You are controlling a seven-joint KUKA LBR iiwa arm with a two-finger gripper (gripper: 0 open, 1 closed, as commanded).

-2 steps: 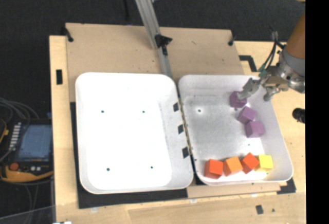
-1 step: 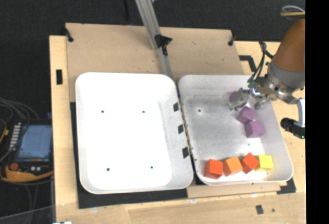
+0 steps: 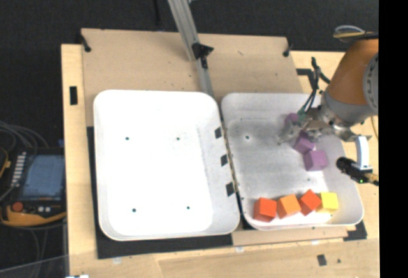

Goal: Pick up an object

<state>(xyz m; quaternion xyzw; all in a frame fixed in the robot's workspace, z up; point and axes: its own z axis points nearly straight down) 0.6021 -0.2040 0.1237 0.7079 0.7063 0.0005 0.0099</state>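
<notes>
Over the right-hand shallow white bin (image 3: 255, 118), my two-finger gripper (image 3: 299, 132) hangs low at the bin's far right side, among three small purple blocks (image 3: 313, 158). Can't tell how the gripper is set; wrist and cabling blur that spot, and no block is visibly held.

The purple blocks look like small hard cubes, prob. foam or light plastic or wood: light, stiff, not fragile, faces maybe a bit slick. Best hold, I judge: two opposite flat faces, square-on, not corner to corner. The nearest-to-camera purple block lies free w/ space around it; the others sit under or just beside the gripper.

Along the bin's near edge sits a row of four small cubes, touching or nearly so: orange-red cube (image 3: 265, 208), orange cube (image 3: 289, 205), tilted red-orange cube (image 3: 310, 201), yellow cube (image 3: 329, 200). The left-hand white bin (image 3: 159, 162) lies alongside.
</notes>
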